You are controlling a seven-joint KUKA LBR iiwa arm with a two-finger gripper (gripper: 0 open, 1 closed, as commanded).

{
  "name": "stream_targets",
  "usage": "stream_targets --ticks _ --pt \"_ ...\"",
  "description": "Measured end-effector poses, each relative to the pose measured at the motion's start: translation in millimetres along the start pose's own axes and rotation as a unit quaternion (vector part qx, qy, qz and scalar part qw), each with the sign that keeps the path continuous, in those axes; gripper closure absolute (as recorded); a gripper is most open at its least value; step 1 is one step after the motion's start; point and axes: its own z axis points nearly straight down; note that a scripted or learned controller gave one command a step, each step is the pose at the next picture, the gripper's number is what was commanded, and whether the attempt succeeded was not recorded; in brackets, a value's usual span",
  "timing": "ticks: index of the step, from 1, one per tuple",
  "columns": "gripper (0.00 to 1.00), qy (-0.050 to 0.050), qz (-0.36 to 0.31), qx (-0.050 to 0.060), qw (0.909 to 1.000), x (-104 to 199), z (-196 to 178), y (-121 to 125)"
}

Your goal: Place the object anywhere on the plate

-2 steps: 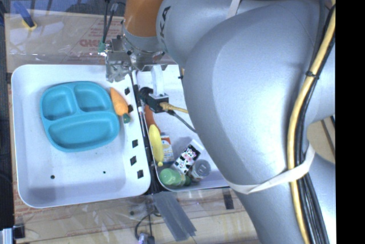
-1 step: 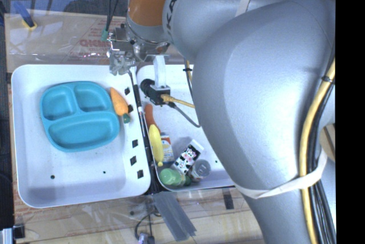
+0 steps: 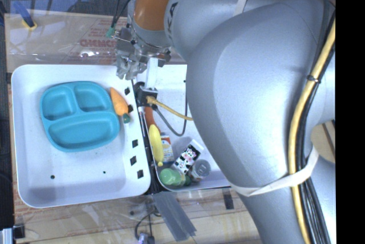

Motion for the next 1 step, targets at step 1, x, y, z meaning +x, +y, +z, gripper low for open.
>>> stream_targets --ticks 1 --pt "1.0 0.0 -0.068 -0.003 0.9977 7.6 -12.9 -2.0"
